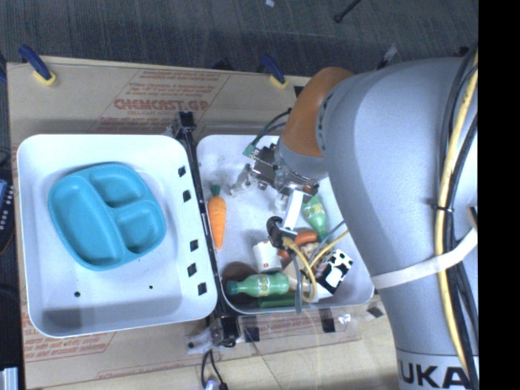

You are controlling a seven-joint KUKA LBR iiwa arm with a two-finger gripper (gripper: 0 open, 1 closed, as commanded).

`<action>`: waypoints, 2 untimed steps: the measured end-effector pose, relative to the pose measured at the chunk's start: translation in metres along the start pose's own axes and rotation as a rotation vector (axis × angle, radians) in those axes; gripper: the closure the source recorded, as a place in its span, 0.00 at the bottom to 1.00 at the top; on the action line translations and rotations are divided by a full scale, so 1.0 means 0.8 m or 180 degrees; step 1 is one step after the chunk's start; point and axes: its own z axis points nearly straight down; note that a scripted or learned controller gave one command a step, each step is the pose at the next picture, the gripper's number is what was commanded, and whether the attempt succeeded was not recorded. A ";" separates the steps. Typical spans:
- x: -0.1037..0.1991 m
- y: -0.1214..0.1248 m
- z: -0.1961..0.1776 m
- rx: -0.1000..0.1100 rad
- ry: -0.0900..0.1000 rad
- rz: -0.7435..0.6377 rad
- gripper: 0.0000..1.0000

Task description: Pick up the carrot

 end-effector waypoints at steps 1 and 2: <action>0.021 -0.011 -0.001 0.0000 0.0003 0.0967 0.00; 0.021 -0.011 -0.001 0.0002 0.0005 0.0967 0.00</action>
